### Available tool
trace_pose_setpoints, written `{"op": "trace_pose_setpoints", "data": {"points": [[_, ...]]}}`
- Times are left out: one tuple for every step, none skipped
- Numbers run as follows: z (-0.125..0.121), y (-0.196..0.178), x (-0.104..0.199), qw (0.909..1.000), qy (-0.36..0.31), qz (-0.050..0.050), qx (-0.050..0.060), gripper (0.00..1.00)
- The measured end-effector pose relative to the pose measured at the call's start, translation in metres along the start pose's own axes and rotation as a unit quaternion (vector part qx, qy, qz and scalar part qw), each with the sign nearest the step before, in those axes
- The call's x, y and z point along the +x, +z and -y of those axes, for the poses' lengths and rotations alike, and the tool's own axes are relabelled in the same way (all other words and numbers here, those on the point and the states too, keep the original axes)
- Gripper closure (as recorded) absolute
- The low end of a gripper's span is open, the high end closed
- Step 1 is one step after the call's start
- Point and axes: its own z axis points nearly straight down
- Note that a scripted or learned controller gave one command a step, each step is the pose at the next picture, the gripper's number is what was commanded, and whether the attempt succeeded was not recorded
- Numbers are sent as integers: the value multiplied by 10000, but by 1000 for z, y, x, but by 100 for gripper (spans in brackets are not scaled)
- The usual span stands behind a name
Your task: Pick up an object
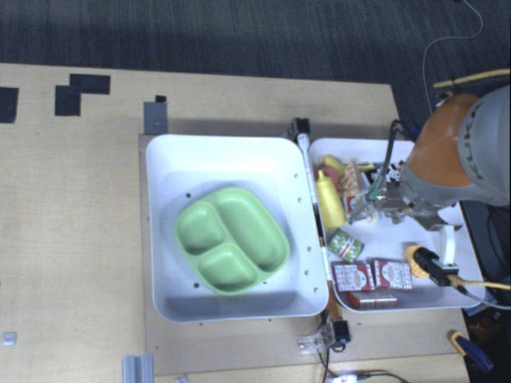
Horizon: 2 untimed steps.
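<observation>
1. Objects for picking lie in the right bin (471, 262): a yellow bottle (328, 199) at its 9 o'clock side, a green can (346, 246), and two red cartons (374, 276) along 6 o'clock.
2. Low over that bin's middle, the hand (369, 204) is just beside the bottle; its opening I cannot tell.
3. Judged from this, nothing is lifted; grasp and raise remain.
4. A green divided plate (231, 238) sits in the left bin (160, 214).

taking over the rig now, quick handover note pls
Gripper: low in the right bin, above the small green can, by the yellow bottle; finger state unclear.
Things: red-and-white cartons along that bin's near wall, snack packet at its far end. Green divided plate lies in the left bin.
Done: nothing visibly picked.
Left: grasp one object and lift it.
</observation>
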Motion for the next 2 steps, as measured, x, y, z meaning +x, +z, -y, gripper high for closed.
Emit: {"op": "trace_pose_setpoints", "data": {"points": [[9,18,5,9999,31,5,100,0],[8,9,9,9999,5,-30,105,100]]}}
